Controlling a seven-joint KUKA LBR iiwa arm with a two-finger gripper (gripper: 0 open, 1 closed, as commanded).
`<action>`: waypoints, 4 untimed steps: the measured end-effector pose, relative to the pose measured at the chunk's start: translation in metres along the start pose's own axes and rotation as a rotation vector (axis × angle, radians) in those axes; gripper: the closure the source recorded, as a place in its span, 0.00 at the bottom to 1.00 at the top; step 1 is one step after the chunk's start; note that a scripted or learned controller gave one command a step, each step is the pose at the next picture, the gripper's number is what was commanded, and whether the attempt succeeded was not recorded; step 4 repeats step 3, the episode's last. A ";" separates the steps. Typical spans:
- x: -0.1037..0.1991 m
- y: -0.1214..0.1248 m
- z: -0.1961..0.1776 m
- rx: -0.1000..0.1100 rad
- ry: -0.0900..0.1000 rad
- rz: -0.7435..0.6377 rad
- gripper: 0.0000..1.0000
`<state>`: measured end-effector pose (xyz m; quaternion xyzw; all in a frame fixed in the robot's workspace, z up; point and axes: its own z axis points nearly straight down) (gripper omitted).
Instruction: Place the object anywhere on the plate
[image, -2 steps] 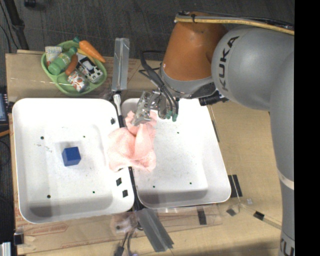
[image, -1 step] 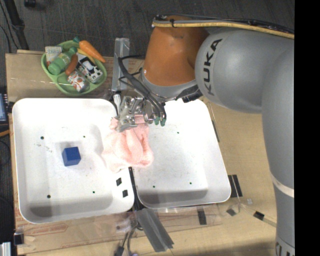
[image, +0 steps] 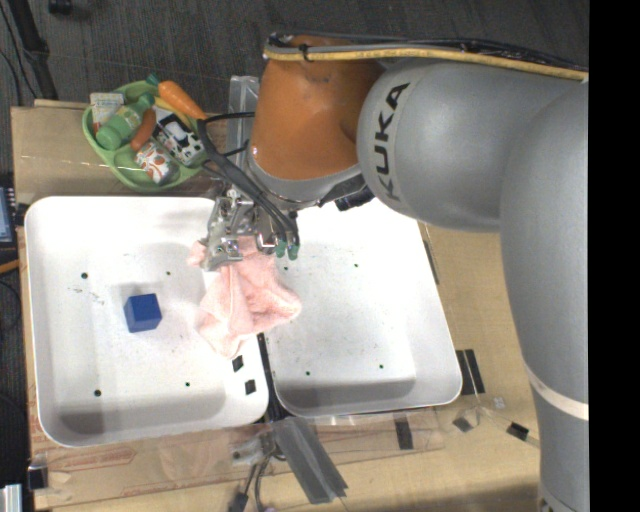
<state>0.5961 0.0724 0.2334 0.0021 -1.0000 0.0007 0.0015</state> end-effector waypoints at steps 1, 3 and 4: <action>0.024 0.046 0.012 0.000 0.000 0.000 1.00; 0.048 0.092 0.007 0.000 0.000 -0.002 0.00; 0.048 0.092 0.007 0.000 0.000 -0.002 0.00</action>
